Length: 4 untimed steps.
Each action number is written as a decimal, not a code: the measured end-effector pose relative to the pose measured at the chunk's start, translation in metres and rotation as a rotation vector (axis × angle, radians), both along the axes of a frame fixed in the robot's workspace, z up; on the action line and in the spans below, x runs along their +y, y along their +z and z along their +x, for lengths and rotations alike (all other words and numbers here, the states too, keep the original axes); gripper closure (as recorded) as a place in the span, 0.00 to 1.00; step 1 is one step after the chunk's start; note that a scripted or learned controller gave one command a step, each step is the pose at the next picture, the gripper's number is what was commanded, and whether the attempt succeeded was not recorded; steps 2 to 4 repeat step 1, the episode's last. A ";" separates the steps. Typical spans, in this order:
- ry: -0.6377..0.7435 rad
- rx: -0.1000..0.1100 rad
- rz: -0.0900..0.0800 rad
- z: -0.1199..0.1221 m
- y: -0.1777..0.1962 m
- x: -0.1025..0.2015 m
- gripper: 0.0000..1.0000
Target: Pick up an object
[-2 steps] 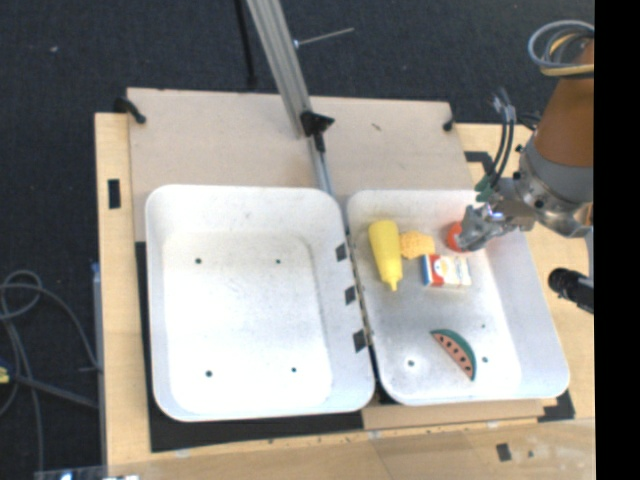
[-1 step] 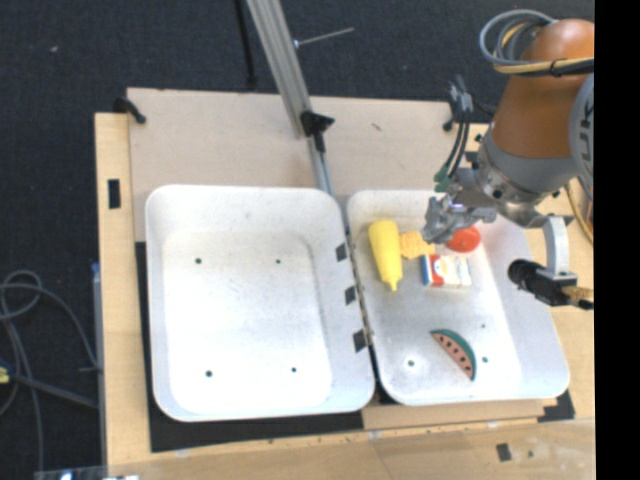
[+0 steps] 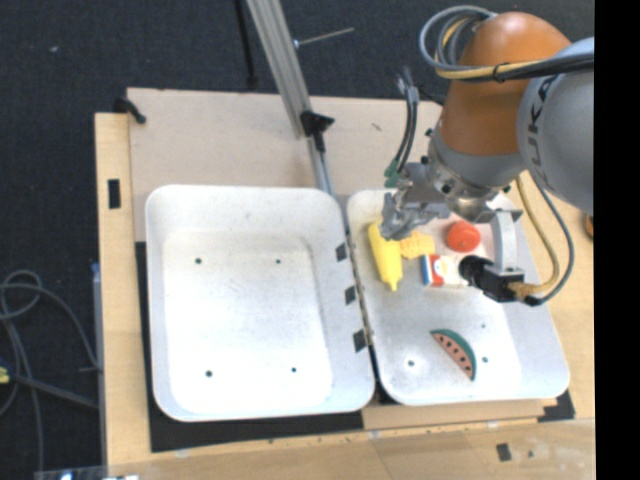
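My gripper [image 3: 403, 218] hangs over the upper left part of the right bin [image 3: 520, 368], just above the top end of a yellow banana-like toy [image 3: 386, 257]. A second yellow piece [image 3: 417, 245] lies right beside the fingers. A red-orange round toy [image 3: 461, 234] sits to the right, partly under the wrist. A small white, red and blue box [image 3: 437, 270] lies below it. A watermelon slice [image 3: 454, 352] rests in the lower part of the same bin. Nothing visibly sits between the fingers.
The left bin [image 3: 240, 298] lies beside the right one, with a dividing rim between them. A metal strut [image 3: 285, 68] slants down from the top toward the bins' junction. Black cables and a connector [image 3: 490, 280] hang off the wrist over the right bin.
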<state>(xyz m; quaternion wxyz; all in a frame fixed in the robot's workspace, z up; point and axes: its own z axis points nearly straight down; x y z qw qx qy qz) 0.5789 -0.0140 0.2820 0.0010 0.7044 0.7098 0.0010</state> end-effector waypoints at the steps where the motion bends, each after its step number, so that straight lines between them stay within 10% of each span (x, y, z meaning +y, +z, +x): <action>1: -0.001 0.005 0.000 0.002 -0.020 0.052 1.00; 4: -0.001 0.005 0.000 0.002 -0.020 0.052 1.00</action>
